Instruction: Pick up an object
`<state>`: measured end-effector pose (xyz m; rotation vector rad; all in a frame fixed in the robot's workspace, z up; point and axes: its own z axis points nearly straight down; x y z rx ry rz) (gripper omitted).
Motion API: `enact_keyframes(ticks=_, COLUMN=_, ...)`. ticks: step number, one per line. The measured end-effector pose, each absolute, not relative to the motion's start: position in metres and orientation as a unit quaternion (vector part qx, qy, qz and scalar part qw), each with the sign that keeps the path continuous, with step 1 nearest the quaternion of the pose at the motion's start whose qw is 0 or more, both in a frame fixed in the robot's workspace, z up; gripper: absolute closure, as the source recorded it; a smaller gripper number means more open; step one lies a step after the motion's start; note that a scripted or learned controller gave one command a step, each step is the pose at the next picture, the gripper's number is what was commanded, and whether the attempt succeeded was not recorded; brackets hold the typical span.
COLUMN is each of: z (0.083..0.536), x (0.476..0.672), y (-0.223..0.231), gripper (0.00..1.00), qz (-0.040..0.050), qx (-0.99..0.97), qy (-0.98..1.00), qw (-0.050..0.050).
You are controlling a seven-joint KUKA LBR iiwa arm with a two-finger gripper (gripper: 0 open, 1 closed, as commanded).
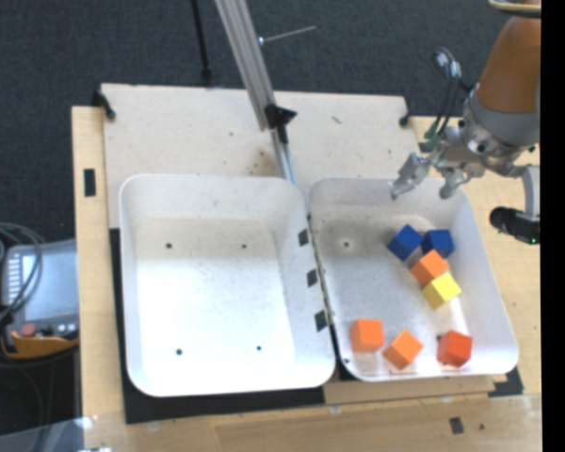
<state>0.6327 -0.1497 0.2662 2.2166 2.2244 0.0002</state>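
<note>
No text, label, brand, number or sign can be read anywhere in the camera view. The handheld control unit [36, 299] lying left of the left bin [137, 252] has a pale screen, but whatever is on it is too small and blurred to make out. The small dark tabs along the wall between the two bins carry no legible marks.

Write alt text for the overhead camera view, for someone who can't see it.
An open two-finger gripper on a grey and orange arm hovers over the right white bin, which contains seven small cubes: two blue, three orange, one yellow, one red. The left white bin sits beside it.
</note>
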Motion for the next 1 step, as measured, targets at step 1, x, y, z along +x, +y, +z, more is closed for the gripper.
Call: enact_keyframes(ticks=1, z=0.2663, x=0.6327, y=-0.1499, gripper=0.0, qz=-0.0003, qx=0.706, qy=0.709, qw=0.001)
